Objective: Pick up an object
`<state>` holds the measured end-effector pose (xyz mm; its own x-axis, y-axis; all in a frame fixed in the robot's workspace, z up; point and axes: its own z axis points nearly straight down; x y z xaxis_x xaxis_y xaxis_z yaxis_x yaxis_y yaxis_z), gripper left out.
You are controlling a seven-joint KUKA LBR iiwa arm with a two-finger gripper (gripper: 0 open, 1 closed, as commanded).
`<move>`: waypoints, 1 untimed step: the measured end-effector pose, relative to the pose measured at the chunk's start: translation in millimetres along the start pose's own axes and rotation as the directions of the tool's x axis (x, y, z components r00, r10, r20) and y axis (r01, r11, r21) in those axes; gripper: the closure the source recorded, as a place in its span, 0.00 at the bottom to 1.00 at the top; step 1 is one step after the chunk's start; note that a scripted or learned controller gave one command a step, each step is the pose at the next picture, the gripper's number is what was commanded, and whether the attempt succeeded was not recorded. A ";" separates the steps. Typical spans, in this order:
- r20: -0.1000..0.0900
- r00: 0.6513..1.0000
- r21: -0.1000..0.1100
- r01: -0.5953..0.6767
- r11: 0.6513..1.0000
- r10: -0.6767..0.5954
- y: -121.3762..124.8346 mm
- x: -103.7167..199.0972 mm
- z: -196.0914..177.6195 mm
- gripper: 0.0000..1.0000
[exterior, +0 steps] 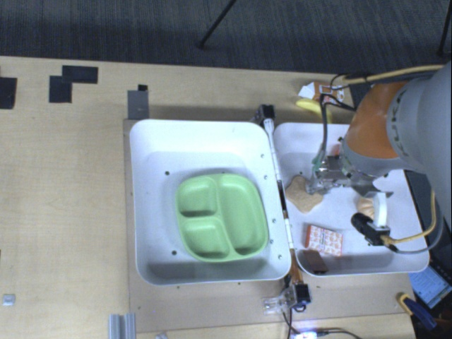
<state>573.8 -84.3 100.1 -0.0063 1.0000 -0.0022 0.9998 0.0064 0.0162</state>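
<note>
In the right bin point(417, 260), a dark brown object point(316, 262) lies against the near wall. Just beyond it sits a small orange-and-white patterned packet point(324, 239). Farther back, a tan, bread-like lump point(302, 195) rests near the bin's left wall, with the gripper point(321, 178) just right of it and seemingly touching; its grasp cannot be told. The left bin point(148, 189) holds a green three-compartment tray point(221, 216).

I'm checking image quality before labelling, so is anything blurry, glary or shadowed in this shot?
Camera view: lighting even and soft; the green tray is sharp; a faint shadow lies along the left bin's lower inside wall; the gripper and small items in the right bin look slightly soft.
</note>
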 end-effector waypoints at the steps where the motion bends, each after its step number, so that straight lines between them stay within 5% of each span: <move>1: -0.001 1.000 0.011 0.000 1.000 0.000 72.7 -32.9 -67.2 1.00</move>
<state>645.7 -116.6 168.5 -0.0059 1.0000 -0.0012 1.0000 0.0059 0.0056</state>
